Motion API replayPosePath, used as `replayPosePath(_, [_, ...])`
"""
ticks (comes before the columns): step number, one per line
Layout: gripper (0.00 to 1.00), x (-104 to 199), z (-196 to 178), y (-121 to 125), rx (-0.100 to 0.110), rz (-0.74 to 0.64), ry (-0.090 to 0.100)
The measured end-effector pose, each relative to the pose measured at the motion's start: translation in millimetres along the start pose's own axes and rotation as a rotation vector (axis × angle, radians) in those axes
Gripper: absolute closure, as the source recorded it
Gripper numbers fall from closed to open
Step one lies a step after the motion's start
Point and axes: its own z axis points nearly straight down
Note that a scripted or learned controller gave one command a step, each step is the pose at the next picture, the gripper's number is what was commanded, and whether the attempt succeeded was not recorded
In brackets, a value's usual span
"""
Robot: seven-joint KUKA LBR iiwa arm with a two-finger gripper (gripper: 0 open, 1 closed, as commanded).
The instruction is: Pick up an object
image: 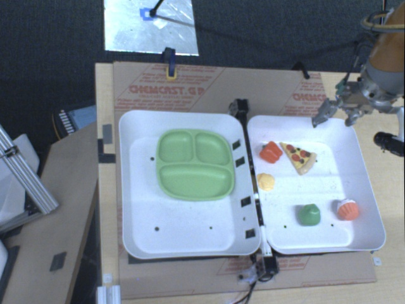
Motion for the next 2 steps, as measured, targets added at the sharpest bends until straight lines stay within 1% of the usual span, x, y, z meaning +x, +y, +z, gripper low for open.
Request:
replayPosePath(1, [0.0,0.3,-6.7,2.5,-0.011,-0.002,-0.002])
replayPosePath(2, [0.0,2.5,55.7,4.4,-0.006,-0.004,-0.001])
